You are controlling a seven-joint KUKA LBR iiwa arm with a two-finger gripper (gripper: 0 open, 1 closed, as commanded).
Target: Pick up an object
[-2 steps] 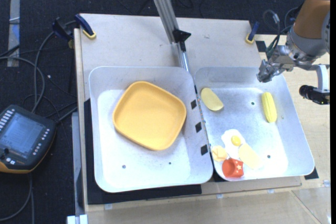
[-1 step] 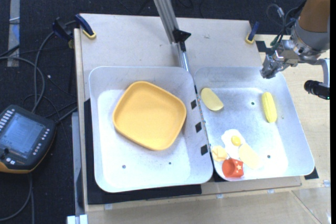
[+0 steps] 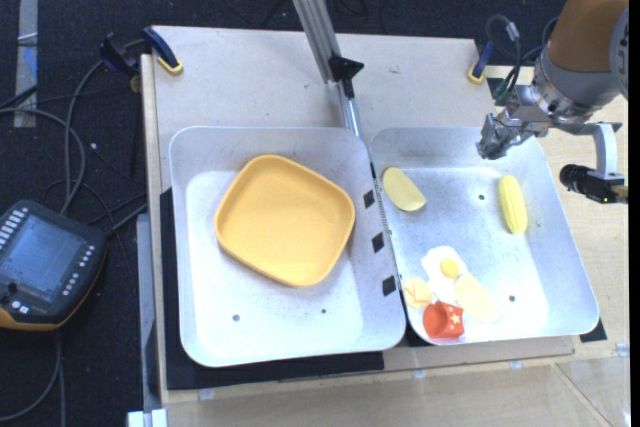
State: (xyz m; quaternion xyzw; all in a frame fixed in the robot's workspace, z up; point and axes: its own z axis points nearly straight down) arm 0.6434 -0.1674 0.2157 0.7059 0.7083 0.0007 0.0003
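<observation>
The gripper (image 3: 494, 145) hovers at the right bin's (image 3: 560, 215) twelve o'clock rim; whether it grips anything I cannot tell. The corn cob (image 3: 513, 204) (yellow, lying flat) sits at its five o'clock.

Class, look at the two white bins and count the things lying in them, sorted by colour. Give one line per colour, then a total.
Yellow: 4: plate, rounded slice, corn cob, small wedge
White with yellow yolk: 1: fried egg
Pale cream: 1: oval piece
Red: 1: piece
Total: 7
</observation>
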